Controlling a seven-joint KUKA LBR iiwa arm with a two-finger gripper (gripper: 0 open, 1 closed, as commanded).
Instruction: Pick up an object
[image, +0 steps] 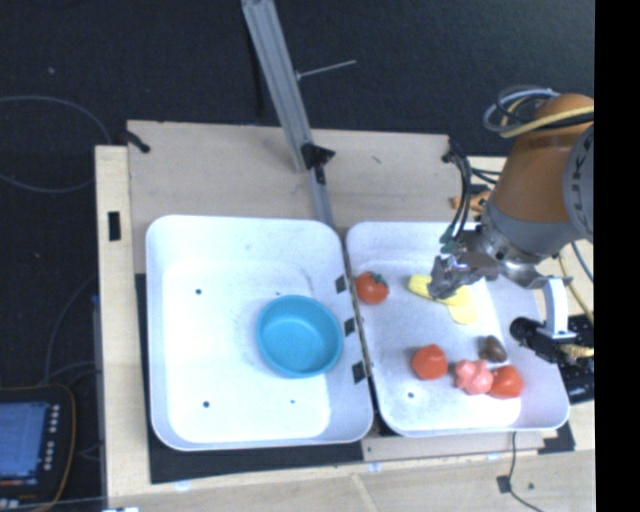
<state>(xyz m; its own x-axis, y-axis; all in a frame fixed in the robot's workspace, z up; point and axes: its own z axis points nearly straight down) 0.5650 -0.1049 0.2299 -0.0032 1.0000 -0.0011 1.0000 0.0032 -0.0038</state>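
My gripper (446, 279) is low in the right bin (400, 245), directly over a yellow object (461, 307). The yellow piece sticks out on both sides of the gripper, to the left and to the lower right, and its middle is hidden beneath it. Whether the object is gripped cannot be made out. A red tomato-like fruit with a green top (371, 288) lies to the left by the bin's wall.
Near the right bin's front lie a red ball (430, 362), a pink lump (473, 376), another red piece (507, 381) and a small brown item (492, 348). A blue bowl (298, 335) sits in the left bin (200, 260). A grey post (285, 90) rises behind the bins.
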